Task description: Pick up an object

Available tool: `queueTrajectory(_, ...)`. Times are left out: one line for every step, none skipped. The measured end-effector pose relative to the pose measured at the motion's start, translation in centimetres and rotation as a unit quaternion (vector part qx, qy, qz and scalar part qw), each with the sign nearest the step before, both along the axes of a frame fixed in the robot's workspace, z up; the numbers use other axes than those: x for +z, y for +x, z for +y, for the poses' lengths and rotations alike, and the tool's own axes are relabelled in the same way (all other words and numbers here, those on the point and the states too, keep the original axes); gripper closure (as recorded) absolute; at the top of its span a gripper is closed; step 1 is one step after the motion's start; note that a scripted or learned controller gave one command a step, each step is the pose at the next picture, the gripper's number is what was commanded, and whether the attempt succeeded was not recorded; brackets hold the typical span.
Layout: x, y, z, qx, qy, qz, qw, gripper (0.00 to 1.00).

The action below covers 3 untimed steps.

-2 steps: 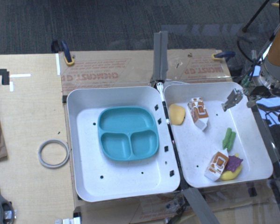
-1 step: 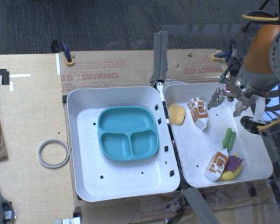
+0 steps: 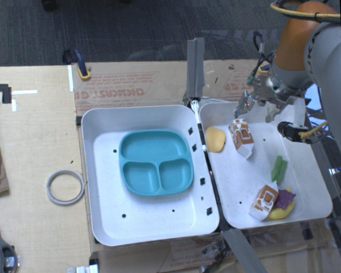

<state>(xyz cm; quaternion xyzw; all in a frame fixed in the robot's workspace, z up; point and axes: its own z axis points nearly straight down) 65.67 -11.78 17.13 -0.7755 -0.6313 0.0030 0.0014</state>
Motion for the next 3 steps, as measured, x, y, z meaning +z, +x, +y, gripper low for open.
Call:
queueTrajectory(-8.1, -0.4, 2.0, 0.029, 0.0003, -0.002, 0.9996, 0.0)
queueTrajectory(-7.4, -0.4, 1.9, 0.031, -0.0004, 0.0, 0.9995, 1.0)
queueTrajectory(1.7, 0.2, 6.8, -0.004, 0.0001, 0.0, 1.0, 1.0)
